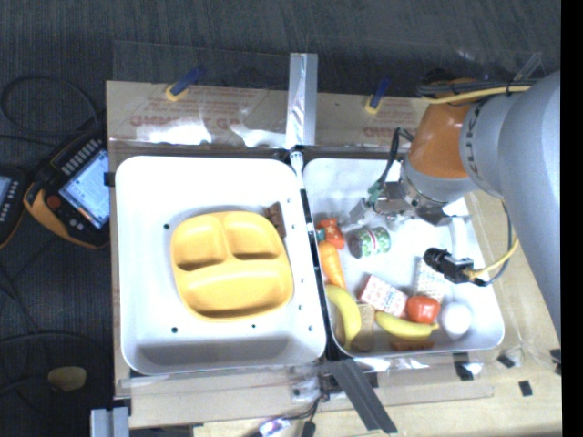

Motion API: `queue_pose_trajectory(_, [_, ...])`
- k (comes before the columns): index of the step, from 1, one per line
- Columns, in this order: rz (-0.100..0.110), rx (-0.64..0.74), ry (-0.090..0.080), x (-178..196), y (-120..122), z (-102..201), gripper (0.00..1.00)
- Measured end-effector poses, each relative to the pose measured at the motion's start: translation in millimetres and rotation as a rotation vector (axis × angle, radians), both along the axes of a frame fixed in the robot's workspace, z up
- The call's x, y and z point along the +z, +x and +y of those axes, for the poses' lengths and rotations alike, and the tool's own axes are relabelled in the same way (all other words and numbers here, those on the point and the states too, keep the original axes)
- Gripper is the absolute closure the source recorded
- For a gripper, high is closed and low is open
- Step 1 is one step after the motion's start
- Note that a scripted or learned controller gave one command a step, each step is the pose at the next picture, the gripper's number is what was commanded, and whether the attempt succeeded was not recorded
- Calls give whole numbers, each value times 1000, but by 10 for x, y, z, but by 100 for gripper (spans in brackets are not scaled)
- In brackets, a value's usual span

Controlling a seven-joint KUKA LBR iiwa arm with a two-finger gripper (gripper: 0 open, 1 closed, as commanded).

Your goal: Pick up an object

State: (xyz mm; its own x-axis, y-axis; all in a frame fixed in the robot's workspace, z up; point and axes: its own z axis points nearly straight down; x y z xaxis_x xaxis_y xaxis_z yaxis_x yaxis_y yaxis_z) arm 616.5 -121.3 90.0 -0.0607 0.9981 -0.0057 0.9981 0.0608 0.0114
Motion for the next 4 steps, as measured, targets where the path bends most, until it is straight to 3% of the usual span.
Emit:
queue_pose_trajectory(1, [-2, 96, -1, 2, -337, 20, 0])
queue_pose_trajectory(2, [-3, 97, 0, 3, -738, 35, 0])
queue_pose_trajectory(3, [-3, 98, 4, 96, -729, 50, 100])
queue_pose_trajectory(4, [14, 126, 4, 1194, -695, 587, 100])
